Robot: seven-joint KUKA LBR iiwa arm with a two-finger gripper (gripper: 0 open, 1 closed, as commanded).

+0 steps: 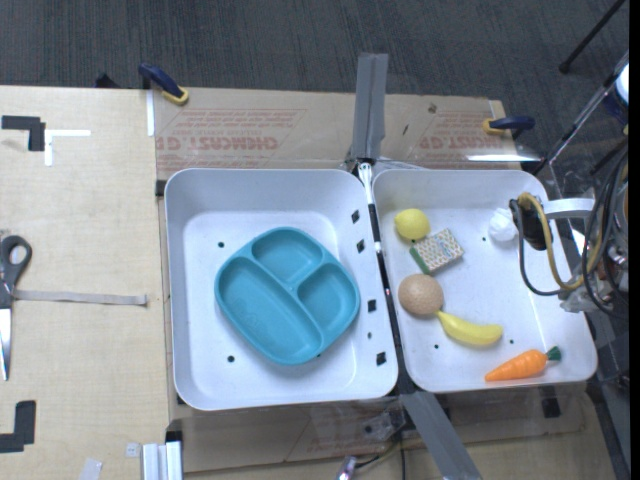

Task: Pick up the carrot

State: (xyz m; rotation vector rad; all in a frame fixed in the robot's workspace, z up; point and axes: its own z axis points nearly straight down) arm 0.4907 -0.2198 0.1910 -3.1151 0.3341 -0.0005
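Observation:
The carrot point(520, 365) is orange with a small green top pointing right. It lies flat near the front right corner of the right bin point(470, 378), close to the front wall. Just to its upper left lies a yellow banana point(470, 330), a small gap apart from it.
In the right bin there are also a brown egg-shaped ball point(421, 295), a lemon point(411, 224), a speckled block point(437, 251) and a small white object point(501, 230). Black and yellow cables point(535, 233) loop over its right side. The left bin holds a blue divided plate point(288, 295).

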